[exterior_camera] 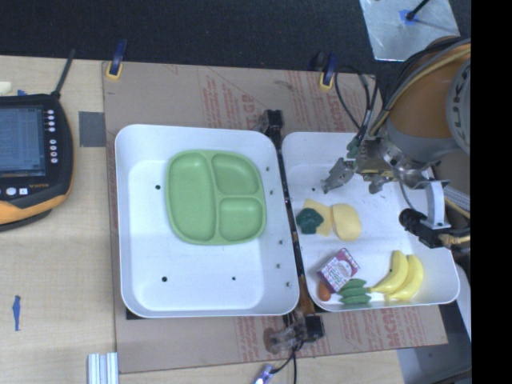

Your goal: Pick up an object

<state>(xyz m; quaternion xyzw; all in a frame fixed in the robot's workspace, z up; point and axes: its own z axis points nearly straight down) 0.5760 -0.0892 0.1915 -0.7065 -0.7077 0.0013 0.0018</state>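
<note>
A tan wooden tabletop [56, 294] is covered in the middle by a sheet of brown cardboard [200, 102], held at its far edge by two clamps. Beyond the tabletop the floor is dark. At the far left sits a handheld control pendant with a grey screen and orange trim [28, 162].

Two shallow white plastic bins stand side by side on the cardboard, their inner walls touching. The left bin [144, 286] holds a pale green plastic plate with three compartments [214, 196], lying flat in the bin's far half.

The right bin [308, 154] holds several small toy foods. A yellow lumpy piece [346, 222] lies near the middle, with a dark green piece [309, 219] just beside it on its left. Nearer the front wall are a small red and white packet [339, 269], a green pea pod [354, 293] touching it, a small orange piece [323, 291] at the packet's corner, and a bunch of yellow bananas [402, 277] to the right.

The grey arm with an orange band [428, 106] reaches in from the right, over the far part of the right bin. Its gripper [358, 178] hangs above bare bin floor, apart from the yellow piece below it. The fingers [336, 179] are spread, with nothing between them.
</note>
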